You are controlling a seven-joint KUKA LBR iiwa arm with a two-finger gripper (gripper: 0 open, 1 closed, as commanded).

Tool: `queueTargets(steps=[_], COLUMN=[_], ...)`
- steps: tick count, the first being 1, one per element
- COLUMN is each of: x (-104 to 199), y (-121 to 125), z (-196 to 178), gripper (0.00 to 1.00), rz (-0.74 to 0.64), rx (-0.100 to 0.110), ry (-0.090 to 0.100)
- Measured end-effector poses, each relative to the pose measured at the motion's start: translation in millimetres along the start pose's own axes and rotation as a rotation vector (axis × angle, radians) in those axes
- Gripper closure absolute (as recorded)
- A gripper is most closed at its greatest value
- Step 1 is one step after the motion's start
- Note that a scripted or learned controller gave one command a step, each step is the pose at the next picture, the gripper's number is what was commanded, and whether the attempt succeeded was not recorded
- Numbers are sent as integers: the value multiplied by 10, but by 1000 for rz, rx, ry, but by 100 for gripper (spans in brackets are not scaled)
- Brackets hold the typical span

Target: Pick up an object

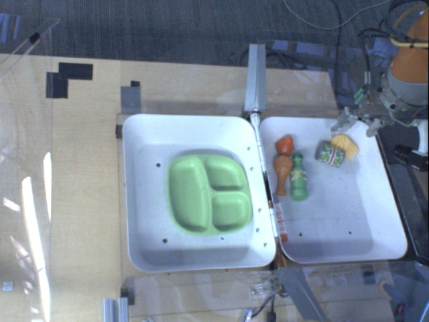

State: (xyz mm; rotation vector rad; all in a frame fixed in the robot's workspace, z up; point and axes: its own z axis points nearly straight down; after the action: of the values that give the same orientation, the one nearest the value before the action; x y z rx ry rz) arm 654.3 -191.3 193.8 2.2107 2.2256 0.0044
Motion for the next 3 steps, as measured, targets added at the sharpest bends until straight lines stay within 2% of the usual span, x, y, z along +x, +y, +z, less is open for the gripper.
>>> queueTargets(steps=[1,2,3], x=[-31,319,164], y=[162,-324,-732], z=[1077,1055,1043], gripper=[0,0,0], rz=[-27,-7,-16], rx=[4,-3,-4], ry=[6,1,-1])
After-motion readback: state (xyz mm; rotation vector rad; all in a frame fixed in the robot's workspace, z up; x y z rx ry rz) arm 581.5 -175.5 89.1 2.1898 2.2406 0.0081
